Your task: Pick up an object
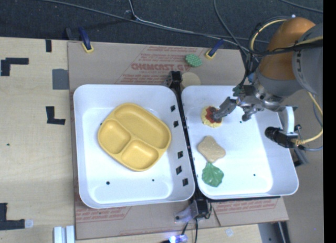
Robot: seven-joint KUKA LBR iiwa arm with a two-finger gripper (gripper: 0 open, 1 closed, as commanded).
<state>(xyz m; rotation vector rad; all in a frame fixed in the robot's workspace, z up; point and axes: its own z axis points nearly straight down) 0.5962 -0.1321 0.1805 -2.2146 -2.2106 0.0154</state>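
A: Status on the pick?

B: Not done. Gripper (227, 108) is low in the right bin (273, 179), upper-left part of it, right at the small red-and-yellow item (212, 116). One finger tip looks to touch or overlap its right edge. Nothing lifted as far as I can see.

A: Jaws?

B: Two dark fingers spread apart, one toward the item, one off to the right. Looks open, holding nothing.

A: What's the target look like?

B: Small, roundish, yellow base with red on top. Low and flat, sitting on the bin floor near the divider. Probably a toy food piece; can't tell more.

A: Other stuff?

B: Tan bread-shaped piece (211, 148) and green leaf-like piece (212, 175) below it, same bin. Yellow divided plate (134, 136) in the left bin (89, 184).

A: Left to do?

B: Close, lift, confirm hold.
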